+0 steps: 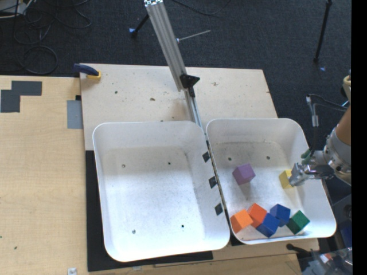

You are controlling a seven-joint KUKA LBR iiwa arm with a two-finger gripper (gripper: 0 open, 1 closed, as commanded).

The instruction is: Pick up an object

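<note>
So, small yellow cube (285, 179) sits by right white bin's (287, 128) right wall, touching the metal gripper (297, 176); grip state unclear. Same bin holds purple (243, 174), orange (241, 219), red-orange (257, 213), blue (279, 212) and green (298, 221) blocks

The robot's 1 arm comes into the picture from the right edge, about the middle of that side. Just a short piece of it shows there: a bit of orange band at the very edge, then a grey wrist below it. The wrist points toward the left and a little down. At its tip sits the hand (299, 175), small and shiny grey, in the right part of the frame. It is too small and blurry to make out more.
</note>
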